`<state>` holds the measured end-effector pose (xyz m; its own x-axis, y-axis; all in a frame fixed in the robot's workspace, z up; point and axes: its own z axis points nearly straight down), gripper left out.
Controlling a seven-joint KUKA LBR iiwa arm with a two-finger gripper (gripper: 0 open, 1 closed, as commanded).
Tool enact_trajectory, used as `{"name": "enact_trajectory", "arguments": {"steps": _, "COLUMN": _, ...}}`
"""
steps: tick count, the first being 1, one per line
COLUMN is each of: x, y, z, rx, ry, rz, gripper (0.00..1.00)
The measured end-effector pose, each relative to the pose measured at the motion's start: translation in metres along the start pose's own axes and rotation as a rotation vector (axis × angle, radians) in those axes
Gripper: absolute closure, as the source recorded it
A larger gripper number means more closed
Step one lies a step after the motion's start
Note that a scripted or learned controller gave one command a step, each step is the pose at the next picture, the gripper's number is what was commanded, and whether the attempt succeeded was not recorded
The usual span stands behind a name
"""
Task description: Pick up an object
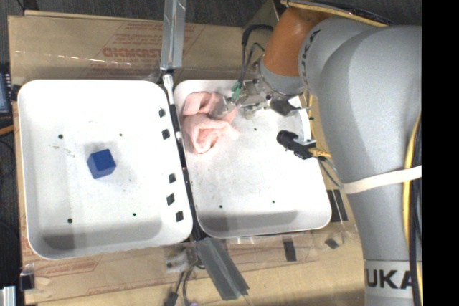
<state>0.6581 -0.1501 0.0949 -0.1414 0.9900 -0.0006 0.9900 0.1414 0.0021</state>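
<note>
soft crumpled pink cloth [204, 122] at right bin [287, 215] top-left corner; end effector [240, 102] touching it, finger state unclear; hard blue cube [102, 163] in left bin [43, 240]

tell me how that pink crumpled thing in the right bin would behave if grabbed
The pink cloth-like thing lies folded and bunched, so it probably flops and drapes when lifted. It looks light. A push from the gripper would likely rumple it, not slide it.
</note>
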Motion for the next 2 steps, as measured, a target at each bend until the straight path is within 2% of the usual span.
{"name": "enact_trajectory", "arguments": {"steps": 1, "x": 0.0372, "y": 0.0051, "z": 0.0004, "rx": 0.001, "ry": -0.001, "rz": -0.205, "gripper": 0.0}}
{"name": "enact_trajectory", "arguments": {"steps": 2, "x": 0.0458, "y": 0.0057, "z": 0.0004, "rx": 0.003, "ry": -0.003, "rz": -0.226, "gripper": 0.0}}
